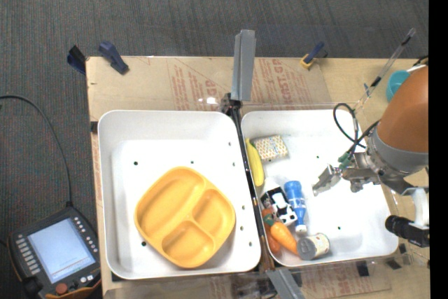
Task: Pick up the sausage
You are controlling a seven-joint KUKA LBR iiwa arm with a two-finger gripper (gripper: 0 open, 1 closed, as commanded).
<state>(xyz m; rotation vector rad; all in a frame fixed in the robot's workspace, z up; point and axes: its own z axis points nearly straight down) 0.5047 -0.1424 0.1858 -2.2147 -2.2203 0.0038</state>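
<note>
Stage: early, nothing lifted | metal two-finger pincer (326,181): held over right white bin (364,234), state cannot be told | sausage: not identified among clutter left of pincer | grasp outstanding

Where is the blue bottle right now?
The blue bottle lies in the right bin, near its left wall, beside a black-and-white toy and above the carrot and small can.

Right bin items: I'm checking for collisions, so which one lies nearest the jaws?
The blue bottle. It lies just left of the gripper, while the can, carrot and banana lie farther off.
</note>
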